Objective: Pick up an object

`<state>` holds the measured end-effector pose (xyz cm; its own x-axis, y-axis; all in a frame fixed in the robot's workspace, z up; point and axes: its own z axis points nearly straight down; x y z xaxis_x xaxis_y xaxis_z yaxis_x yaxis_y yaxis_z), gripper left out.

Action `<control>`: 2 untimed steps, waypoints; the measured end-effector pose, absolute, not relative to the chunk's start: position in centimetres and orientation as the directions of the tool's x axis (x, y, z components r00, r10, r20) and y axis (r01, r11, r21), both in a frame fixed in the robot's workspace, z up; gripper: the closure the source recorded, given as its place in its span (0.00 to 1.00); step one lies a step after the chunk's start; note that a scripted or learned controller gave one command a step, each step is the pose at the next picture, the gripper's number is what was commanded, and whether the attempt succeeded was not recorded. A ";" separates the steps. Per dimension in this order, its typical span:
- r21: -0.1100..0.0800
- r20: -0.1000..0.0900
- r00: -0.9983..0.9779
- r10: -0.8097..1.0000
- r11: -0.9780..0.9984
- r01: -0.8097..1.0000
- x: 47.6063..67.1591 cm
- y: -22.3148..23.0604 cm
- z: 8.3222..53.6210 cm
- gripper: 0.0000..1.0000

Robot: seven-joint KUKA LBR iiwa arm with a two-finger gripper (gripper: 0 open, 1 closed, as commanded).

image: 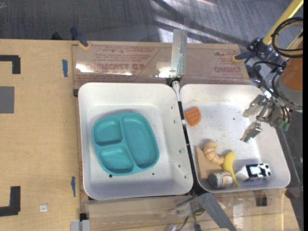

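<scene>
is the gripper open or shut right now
Open: the gripper hangs over the right bin with its two fingers spread apart, nothing between them.

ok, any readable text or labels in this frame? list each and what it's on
Red printing on the clear panel behind the bins: repeats left and right, seems mirrored, too blurred to read.
Label on the small can in the right bin: too small to read.
Black-and-white toy: a pattern, no lettering I can make out.
Teal divided plate: no text.
</scene>
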<state>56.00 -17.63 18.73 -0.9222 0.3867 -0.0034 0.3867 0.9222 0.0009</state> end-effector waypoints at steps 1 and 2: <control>0.002 -0.014 -0.943 0.332 0.943 0.332 54.5 -12.5 9.0 0.00; 0.003 -0.027 -0.943 0.331 0.944 0.331 54.9 -12.5 10.4 1.00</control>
<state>54.89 -12.48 10.36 -0.9432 0.3311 -0.0269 0.3311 0.9436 0.0034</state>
